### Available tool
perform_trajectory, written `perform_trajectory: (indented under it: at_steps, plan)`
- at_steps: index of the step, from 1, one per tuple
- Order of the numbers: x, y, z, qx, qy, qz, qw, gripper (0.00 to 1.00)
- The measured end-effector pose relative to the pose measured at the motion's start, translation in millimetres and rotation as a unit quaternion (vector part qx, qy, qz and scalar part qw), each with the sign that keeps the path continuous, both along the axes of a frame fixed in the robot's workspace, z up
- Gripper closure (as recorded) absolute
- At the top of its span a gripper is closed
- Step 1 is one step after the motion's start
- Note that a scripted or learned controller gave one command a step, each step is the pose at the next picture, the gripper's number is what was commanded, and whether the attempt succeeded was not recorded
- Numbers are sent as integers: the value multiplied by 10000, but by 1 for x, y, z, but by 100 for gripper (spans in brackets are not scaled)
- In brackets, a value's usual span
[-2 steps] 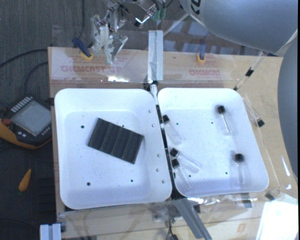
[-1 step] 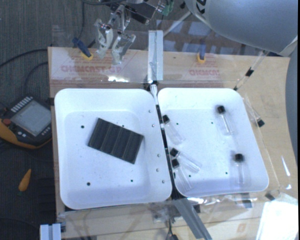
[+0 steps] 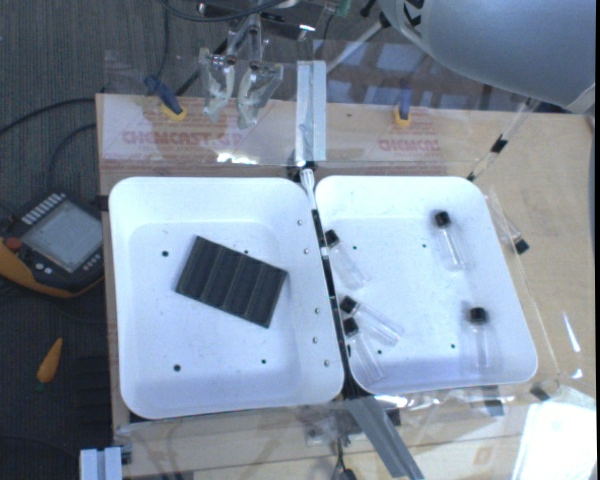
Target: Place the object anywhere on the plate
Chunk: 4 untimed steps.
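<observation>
Step in hand, by the look of it: picking up, nothing yet lifted.

Parked beyond the far rim of the left bin [image 3: 120, 268], over the taped far strip of the surface [image 3: 400, 143]: the end effector [image 3: 240, 86], clear fingers spread apart, nothing between them.

Lying in the right bin [image 3: 500, 223]: several clear vials with black caps. Best candidate probably the far vial [image 3: 446, 238], well apart from its neighbours and from the walls. Second choice the near vial [image 3: 477, 334], also alone but closer to the near rim. Best avoided: the cluster of vials [image 3: 362, 326] along the left wall, touching or nearly so, and awkward for finger clearance.

Descend with fingers straddling the glass body across its short axis, not the cap. Close gently; likely slippery and inclined to roll. Lift straight up and confirm hold before crossing the divider.

Then carry left to the dark ridged plate [image 3: 230, 281], lying at a slant mid-bin. Lower until nearly touching, align with the grooves if possible to stop rolling, and release near the centre.
</observation>
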<state>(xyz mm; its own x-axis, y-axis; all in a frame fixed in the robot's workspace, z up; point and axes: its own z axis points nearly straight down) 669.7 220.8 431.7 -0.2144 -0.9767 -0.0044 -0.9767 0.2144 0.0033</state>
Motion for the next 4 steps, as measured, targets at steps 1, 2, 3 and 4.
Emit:
perform_trajectory:
  at_steps: [1, 2, 3, 4]
  plan:
    - [0, -5, 0, 19, -13, 3177, 9482, 100]
    - [0, 10, -1, 34, -15, 5651, 8250, 100]
    - [0, 13, -2, 38, -23, 7113, 7029, 100]
    - [1, 13, 4, 93, -24, 7096, 7045, 100]
